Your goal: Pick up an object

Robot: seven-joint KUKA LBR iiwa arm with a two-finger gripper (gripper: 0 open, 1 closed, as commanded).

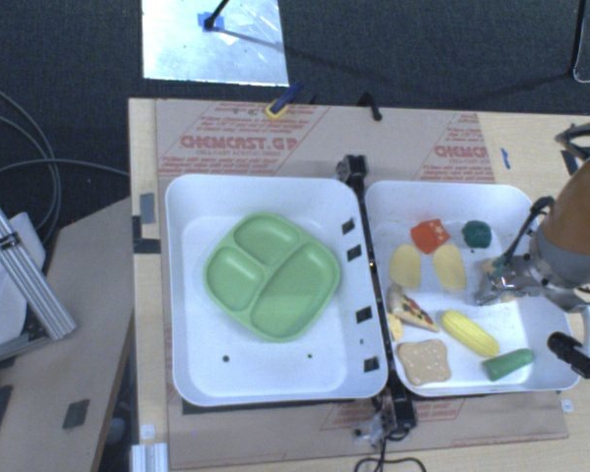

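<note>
1. Seven candidates sit in the right bin (516, 203), none picked yet: red piece (430, 235) and dark green ball (476, 232) at 12 o'clock of the bin, two pale yellow pieces (405, 265) (449, 266) just below them, pizza slice (412, 312) at 9 o'clock, corn cob (470, 332) near centre, toast (425, 360) at 7 o'clock, green pickle-like piece (507, 364) at 5 o'clock.
2. Gripper (495, 290) is inside the right bin at its 3 o'clock side, low over bare floor. Nearest items: corn cob at the gripper's 7 o'clock, right-hand pale yellow piece at its 10 o'clock. Both are close but apart from it.
3. Finger state: cannot tell, the tip is a small metallic blur. Nothing visible in the grasp.
4. Step, my read: approach/descend phase, pre-grasp. Task essentially not started in terms of result.
5. Next move needs: shift the tip over one item, likely the corn cob, align the fingers across its narrow axis, then close and lift. Right now the tip looks aimed at bare bin floor, so closing here would probably catch nothing.
6. Left bin (192, 205) holds a green divided plate (272, 276), well apart from the action.
</note>
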